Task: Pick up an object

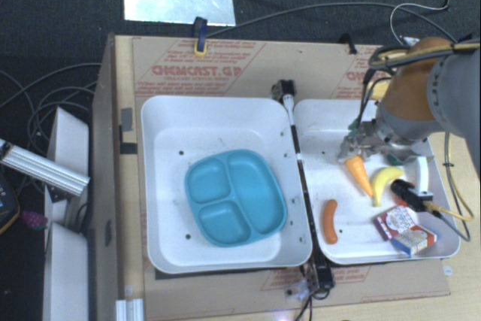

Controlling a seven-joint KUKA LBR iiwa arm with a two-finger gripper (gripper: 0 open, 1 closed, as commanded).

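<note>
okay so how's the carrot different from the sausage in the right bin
The carrot is a pale orange cone that tapers to a point; the sausage is a redder, even, round-ended tube. The carrot lies slanted, just below the gripper, beside the banana; the sausage lies nearly upright in the picture, apart from the rest. Both lie flat in the right bin.

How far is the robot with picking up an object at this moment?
Done: the gripper is low in the right bin, just above the top end of the orange carrot. In hand: nothing visibly; the carrot, banana, sausage and small carton all lie on the bin floor. Left: the grasp and the lift.
</note>
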